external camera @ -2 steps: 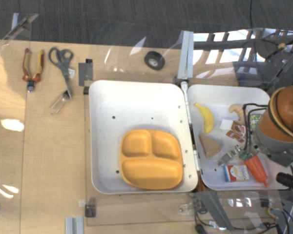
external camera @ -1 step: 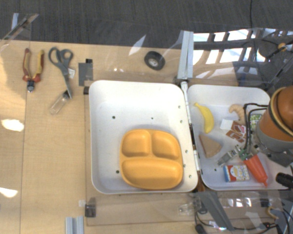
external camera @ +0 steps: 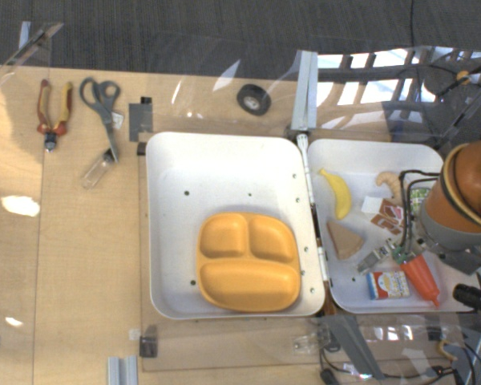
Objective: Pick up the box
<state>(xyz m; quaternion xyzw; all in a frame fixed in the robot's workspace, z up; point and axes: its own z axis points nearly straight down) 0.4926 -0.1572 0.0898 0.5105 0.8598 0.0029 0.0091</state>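
The arm (external camera: pixel 465 203) leans in over the right edge of the right bin (external camera: pixel 361 299), its orange band above the grey wrist. The gripper (external camera: pixel 398 251) hangs low over the middle of that bin, amid a tangle of cables and a small green board; whether it is open or closed cannot be told from here.

The box (external camera: pixel 390 284) lies flat near the bin's front edge, a small red, white and blue carton, just in front of the gripper and apart from it. A carrot (external camera: pixel 423 278) lies just beside it on the right, pointing toward the front right corner. Left of the gripper sits a brown wedge (external camera: pixel 344 240), and behind that a banana (external camera: pixel 337 192) near the bin's left wall. A tan piece (external camera: pixel 390 182) rests toward the back edge (its shape is hard to make out).

The left bin (external camera: pixel 172 175) carries a yellow tray (external camera: pixel 248 261) with three compartments, set toward its front right corner.

On the bench behind the bins lies a roll of black tape (external camera: pixel 254 99). Toward the back left corner are scissors (external camera: pixel 103 107) and red-handled pliers (external camera: pixel 52 111).
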